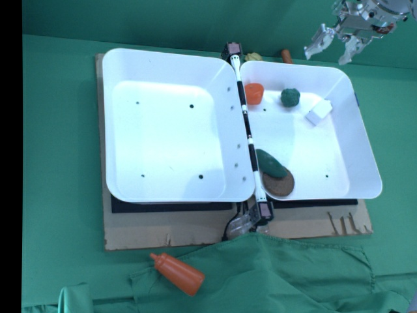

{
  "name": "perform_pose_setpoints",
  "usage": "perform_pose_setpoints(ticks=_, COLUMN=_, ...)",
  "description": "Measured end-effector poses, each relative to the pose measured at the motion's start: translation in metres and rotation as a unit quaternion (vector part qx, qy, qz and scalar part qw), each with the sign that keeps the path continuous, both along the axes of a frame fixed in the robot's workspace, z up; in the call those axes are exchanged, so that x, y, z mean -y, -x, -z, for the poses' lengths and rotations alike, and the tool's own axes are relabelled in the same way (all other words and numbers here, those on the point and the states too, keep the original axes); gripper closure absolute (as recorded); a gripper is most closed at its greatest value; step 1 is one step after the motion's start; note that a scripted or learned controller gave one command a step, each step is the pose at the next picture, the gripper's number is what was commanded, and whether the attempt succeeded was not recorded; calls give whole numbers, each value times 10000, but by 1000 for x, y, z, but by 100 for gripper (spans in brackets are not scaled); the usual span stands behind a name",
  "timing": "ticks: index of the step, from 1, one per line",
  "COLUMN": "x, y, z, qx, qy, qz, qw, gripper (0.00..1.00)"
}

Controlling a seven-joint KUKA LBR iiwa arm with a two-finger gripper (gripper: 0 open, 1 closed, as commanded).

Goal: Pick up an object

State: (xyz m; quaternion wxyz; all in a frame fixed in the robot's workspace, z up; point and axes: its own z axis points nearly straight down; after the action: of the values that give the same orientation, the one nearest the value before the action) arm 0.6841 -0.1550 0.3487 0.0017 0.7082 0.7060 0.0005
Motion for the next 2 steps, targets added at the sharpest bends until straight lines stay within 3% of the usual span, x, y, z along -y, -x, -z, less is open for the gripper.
perform_pose_setpoints(ticks=1, x=31, y=70, z=57, qx=-41, qy=-2, qz=29, qw=10000, gripper=0)
perform_pose_setpoints(ticks=2, x=33, y=127, z=144, qx=-57, qy=-12, qz=21, qw=10000, gripper=0)
